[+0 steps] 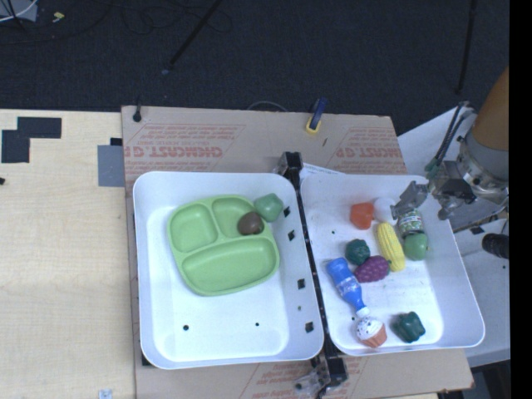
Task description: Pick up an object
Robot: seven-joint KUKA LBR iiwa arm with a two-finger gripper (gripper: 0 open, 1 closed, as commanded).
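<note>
Left bin (pixel 158 322): one green divided tray (pixel 218 256); a brown rounded item (pixel 250 223) in its far right compartment; a pale green block (pixel 268 207) at the tray's far right corner, touching or overlapping the rim, I cannot tell which.

Right bin (pixel 461 306): orange piece (pixel 362 215); yellow corn cob (pixel 391 245); dark green lump (pixel 357 251); purple grape bunch (pixel 373 268) touching the cob; blue bottle (pixel 343 279); a white and orange item (pixel 367 331) at the near edge, too small to identify; dark green piece (pixel 408 327) beside it; green round object (pixel 415 245) just right of the cob.

My gripper (pixel 416 214): over the right bin's far right part, directly above the green round object. Whether my fingers are spread or closed, I cannot tell. My arm is cut off at the right.

Cardboard sheet (pixel 208 144) under both bins: red printing, upside down and blurred, not legible.

Blue and yellow clip (pixel 316 116): far edge of the cardboard.
</note>
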